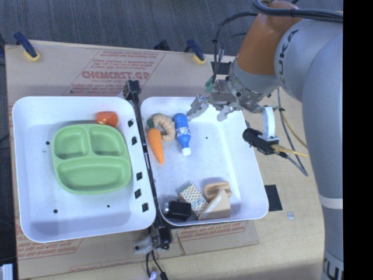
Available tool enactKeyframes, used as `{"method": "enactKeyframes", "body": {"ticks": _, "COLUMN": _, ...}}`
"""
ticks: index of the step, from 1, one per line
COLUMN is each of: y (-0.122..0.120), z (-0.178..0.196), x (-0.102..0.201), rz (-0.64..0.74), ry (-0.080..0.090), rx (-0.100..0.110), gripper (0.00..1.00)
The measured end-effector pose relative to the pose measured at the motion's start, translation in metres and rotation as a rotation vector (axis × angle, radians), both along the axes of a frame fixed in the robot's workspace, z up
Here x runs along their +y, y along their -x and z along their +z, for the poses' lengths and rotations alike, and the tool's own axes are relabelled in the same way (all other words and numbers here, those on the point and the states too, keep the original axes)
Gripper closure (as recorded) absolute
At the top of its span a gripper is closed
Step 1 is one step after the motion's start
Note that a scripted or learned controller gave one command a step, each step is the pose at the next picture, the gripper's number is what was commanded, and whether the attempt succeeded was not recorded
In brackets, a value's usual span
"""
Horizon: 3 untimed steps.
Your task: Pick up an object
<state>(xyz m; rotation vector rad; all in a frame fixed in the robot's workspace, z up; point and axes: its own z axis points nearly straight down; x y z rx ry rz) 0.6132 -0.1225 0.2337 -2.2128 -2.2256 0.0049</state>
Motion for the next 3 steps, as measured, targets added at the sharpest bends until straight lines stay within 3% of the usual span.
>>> {"method": "enactKeyframes", "body": {"ticks": 1, "y": -0.042, "z": -0.144, "x": 0.023, "rz": 0.191, "ry": -0.001, "rx": 0.002, "gripper": 0.0}}
{"method": "enactKeyframes", "body": {"ticks": 2, "y": -0.046, "z": -0.128, "x": 0.023, "rz": 0.194, "ry": 0.003, "rx": -0.01, "gripper": 1.0}}
{"method": "enactKeyframes", "body": {"ticks": 3, "y": -0.045, "z": -0.012, "x": 0.059, "rz": 0.189, "ry": 0.0, "rx": -0.007, "gripper": 1.0}}
